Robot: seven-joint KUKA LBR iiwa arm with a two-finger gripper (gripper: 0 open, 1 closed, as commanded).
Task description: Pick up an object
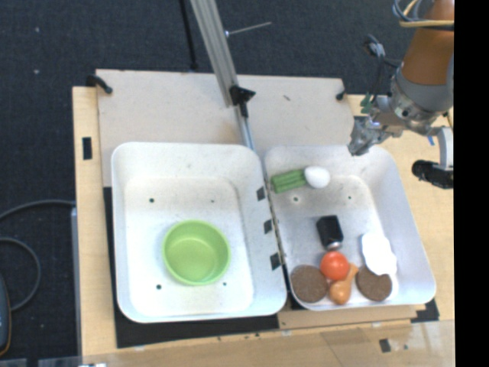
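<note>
Nearest the camera, along the lower wall of the right-hand shallow white bin, sits a tight cluster: two flat brown round discs and, a red tomato-like ball between them, and a small orange carrot-shaped piece lying against the ball's lower side. A white lumpy object rests just above the right disc, against the bin's right slope; the grouping is consistent with items having slid down the sloped floor to its low end. A small black rectangular block lies alone near the bin's centre, apart from the cluster. Towards the upper left corner, a green cylindrical piece lies touching a white egg-shaped object. The left-hand white bin holds one lime-green plastic bowl, upright, mouth up. The two-finger gripper hangs over the upper right corner rim of the right bin, pointing down; its fingers look drawn close together, with nothing visible between them, so no pick can be recorded. In my judgement the task is at the approach stage. The black block, standing free of its neighbours, appears the easiest candidate; the clustered items offer little finger clearance, and the rounded ball and egg may roll when pinched.
</note>
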